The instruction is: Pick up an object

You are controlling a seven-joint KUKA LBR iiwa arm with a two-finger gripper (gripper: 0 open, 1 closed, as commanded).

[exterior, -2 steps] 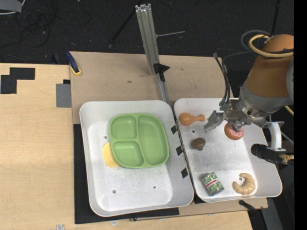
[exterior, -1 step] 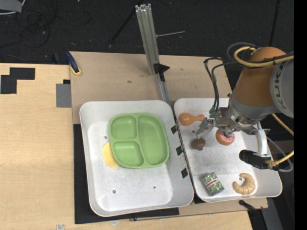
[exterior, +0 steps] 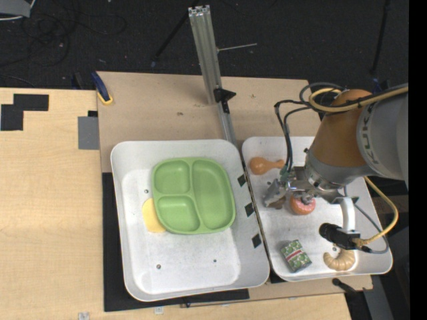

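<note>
My gripper [exterior: 285, 193] hangs low over the left half of the right bin [exterior: 377, 262], under the grey arm with its orange band. A pink-red doughnut-like toy [exterior: 303, 206] lies just to its right, partly covered by the gripper's metal parts; whether they touch is unclear. An orange gourd-shaped toy [exterior: 264, 165] lies just behind the gripper. A small green box [exterior: 294, 256] and a tan croissant [exterior: 340, 261] rest near the bin's front.
The left bin [exterior: 180, 272] holds a green divided plate [exterior: 193, 196] with a yellow object [exterior: 151, 217] sticking out from under its left edge. A metal post [exterior: 207, 59] rises behind the bins. Cables and a black part [exterior: 335, 234] hang beside the croissant.
</note>
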